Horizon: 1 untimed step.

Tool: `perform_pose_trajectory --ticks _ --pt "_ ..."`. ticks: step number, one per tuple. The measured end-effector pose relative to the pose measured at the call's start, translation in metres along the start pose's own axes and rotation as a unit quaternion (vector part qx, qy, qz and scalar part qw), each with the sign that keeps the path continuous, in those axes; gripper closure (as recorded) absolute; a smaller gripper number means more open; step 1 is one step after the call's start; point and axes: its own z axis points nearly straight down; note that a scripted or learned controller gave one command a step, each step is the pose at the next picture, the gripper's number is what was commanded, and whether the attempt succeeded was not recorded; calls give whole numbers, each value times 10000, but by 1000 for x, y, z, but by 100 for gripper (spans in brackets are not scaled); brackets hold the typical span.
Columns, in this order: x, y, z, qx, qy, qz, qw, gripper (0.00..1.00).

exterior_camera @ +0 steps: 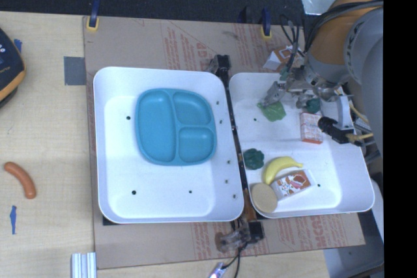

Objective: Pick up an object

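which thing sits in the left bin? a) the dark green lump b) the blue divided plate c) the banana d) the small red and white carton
b: the blue divided plate lies in the middle of the left bin, while the banana lies in the right bin by the arm.

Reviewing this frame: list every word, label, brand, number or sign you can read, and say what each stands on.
No text is legible here.
Cardboard sheet under the bins: faint red print, too blurred to read.
Small carton beside the banana: red and white label, unreadable.
Red and white packet in the right bin: print too small to read.
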Motion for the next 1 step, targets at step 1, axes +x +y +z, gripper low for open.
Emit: perform_pose_trajectory --ticks 1 --pt "30 0 11 5 1 23 10000 0"
